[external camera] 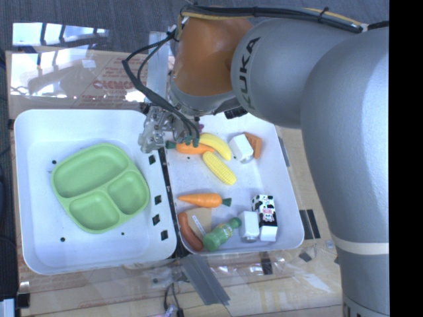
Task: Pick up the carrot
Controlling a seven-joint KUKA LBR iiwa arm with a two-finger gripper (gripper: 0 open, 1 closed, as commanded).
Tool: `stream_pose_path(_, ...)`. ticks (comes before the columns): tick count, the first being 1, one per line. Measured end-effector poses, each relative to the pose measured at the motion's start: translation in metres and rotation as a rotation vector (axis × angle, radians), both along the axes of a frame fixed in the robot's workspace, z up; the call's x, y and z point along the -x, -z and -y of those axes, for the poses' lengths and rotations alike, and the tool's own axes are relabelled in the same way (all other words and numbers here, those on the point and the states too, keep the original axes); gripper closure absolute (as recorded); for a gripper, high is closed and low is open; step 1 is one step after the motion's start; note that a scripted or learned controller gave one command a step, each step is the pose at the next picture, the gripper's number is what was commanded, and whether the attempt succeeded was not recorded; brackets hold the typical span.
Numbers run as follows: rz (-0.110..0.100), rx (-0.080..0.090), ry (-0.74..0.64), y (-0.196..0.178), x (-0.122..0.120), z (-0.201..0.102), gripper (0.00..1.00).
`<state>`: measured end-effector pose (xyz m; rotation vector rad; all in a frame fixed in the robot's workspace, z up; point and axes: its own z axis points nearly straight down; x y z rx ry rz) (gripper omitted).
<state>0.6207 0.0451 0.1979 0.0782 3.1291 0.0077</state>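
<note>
Jaws (160, 136) sit low at the upper left corner of the right bin (285, 177), and how wide they stand I cannot tell. One carrot (192, 148) lies just beside them, touching the banana (217, 144). A second carrot (201, 200) rests mid-bin. Left bin holds a green tray (99, 187).

The arm (317, 78) ran off the right and bottom edges of the frame and covered the right bin's (285, 177) upper right corner. The gripper (165, 137), by the bins' divider, hid the left end of a carrot (193, 148); its fingers were too cluttered to read. A hot dog (188, 233) lay partly under a green bottle (221, 235).
</note>
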Motion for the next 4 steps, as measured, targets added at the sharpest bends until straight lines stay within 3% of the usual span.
stream_pose_path(1, -0.006, 0.004, 0.0, -0.026, -0.025, -0.049, 1.0)
stream_pose_path(2, -0.011, 0.005, -0.18, -0.017, -0.014, -0.099, 1.0)
stream_pose_path(3, -0.017, 0.007, -0.243, 0.058, -0.034, -0.052, 1.0)
stream_pose_path(4, -0.011, 0.004, -0.049, 0.03, 0.005, -0.123, 1.0)
